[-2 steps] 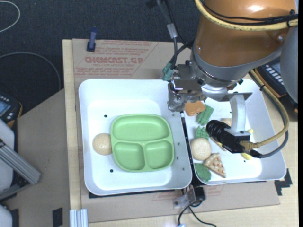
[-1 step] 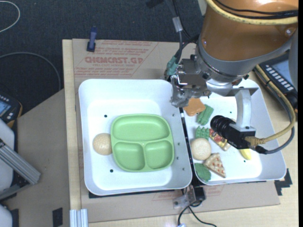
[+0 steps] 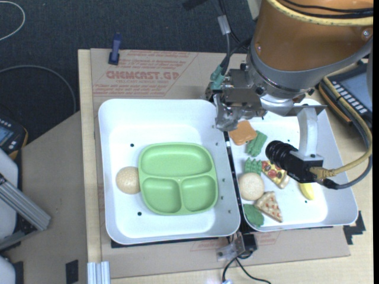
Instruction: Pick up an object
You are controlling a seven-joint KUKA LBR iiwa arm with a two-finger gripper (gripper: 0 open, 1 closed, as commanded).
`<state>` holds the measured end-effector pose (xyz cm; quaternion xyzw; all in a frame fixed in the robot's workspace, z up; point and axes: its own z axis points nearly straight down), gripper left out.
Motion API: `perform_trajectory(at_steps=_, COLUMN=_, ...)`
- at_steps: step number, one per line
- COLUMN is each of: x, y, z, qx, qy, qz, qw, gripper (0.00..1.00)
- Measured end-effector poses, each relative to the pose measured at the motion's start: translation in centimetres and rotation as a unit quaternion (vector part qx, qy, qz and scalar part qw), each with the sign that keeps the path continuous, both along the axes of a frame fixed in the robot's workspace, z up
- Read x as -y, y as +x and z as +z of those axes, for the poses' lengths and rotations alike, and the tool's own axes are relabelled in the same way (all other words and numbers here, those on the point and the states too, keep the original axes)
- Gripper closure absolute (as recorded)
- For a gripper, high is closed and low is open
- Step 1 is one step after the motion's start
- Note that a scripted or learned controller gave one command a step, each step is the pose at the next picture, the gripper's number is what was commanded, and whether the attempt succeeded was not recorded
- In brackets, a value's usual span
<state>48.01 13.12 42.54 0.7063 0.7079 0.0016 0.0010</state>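
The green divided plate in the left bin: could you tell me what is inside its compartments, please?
All three compartments of the green divided plate look bare. A round beige bun lies beside its left edge in the left bin, not on it. What lies under the plate is covered.

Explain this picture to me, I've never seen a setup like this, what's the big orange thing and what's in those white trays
The big orange and grey shape is a robot arm, reaching in from the right. One fixed camera looks down at a slant on two shallow white bins. The left bin holds a green divided plate and a round beige ball beside it. The right bin holds small toy foods, including a pizza slice, a pale ball and an orange piece. The arm's gripper hangs over the bins' shared edge; whether it holds anything is unclear.
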Motion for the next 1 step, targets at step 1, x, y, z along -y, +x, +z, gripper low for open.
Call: perform_trajectory(at_steps=1, x=-0.04, y=0.06, z=1.04, qx=0.001, qy=0.0003, qz=0.000, qw=1.0000, gripper=1.00)
